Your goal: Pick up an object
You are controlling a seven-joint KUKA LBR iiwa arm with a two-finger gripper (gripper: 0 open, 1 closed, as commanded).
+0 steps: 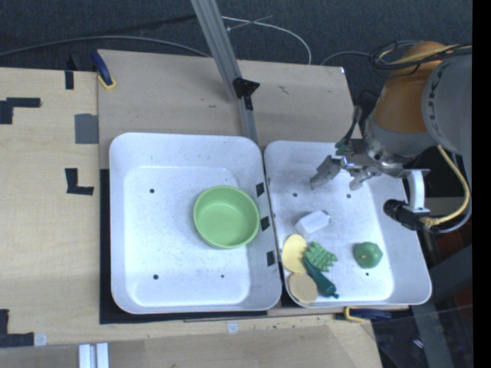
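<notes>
**A:** What are you standing over?

**B:** I am reaching in from the right over a pale wooden bench (46, 205) that is carrying two shallow white bins side by side. Dark carpet is lying behind the bench, with thin cables trailing across it, and a grey pole (219, 44) is slanting down to the back edge where the bins are meeting. Black tape marks are sitting on the wood at the left.

**A:** What is lying in the bins?

**B:** The left bin (138, 159) is holding a green bowl (225, 217), sitting upright near its right wall. The right bin (406, 278) is holding a small white block (313, 222), a green ball (367, 254), and a cluster at the near left corner: a yellow piece (294, 251), a tan disc (302, 287) and a leafy green toy (320, 265), all touching or overlapping.

**A:** And your pincer?

**B:** My pincer (343, 172) is hanging over the far part of the right bin, fingers spread apart and gripping nothing. The white block is lying nearest, just in front of it and slightly to the left, not touching. The green ball is sitting further forward, well apart, and the bowl is lying across the divider.
</notes>
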